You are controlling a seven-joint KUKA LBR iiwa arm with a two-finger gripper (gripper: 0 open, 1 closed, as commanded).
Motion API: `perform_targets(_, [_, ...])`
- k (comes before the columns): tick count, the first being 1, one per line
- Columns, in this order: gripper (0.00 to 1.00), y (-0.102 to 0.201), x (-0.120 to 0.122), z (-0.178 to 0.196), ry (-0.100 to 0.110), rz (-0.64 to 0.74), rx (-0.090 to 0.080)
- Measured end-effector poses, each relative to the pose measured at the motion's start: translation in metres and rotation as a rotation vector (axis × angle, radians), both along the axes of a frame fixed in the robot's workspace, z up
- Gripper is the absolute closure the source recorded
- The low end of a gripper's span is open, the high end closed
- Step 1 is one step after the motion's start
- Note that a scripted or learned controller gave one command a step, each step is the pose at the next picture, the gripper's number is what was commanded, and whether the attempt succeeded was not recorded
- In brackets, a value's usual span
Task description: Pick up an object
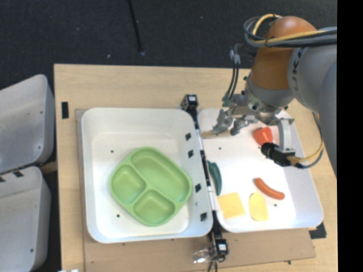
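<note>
Arm — one, grey, entering from three o'clock and reaching toward nine o'clock. Its bulk fills the one-to-two o'clock part of the view.

Orange band — a rounded section above the wrist, at one o'clock, with yellow and dark cables looped over its top.

Wrist — below the band, pointing downward and slightly toward nine o'clock; a thin cable hangs along its nine o'clock side.

Gripper — metal, grey, at the low end of the wrist, just past centre toward two o'clock. Fingers angled down toward eight o'clock; their spacing is too blurred to read.
</note>
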State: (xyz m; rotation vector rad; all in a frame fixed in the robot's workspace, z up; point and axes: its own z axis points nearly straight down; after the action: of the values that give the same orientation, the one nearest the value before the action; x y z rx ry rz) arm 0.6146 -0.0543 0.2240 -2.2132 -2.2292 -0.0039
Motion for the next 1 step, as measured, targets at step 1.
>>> perform_targets(1, [1.00,0.0403,-0.0183,0.0053,-0.003,-0.010,-0.012])
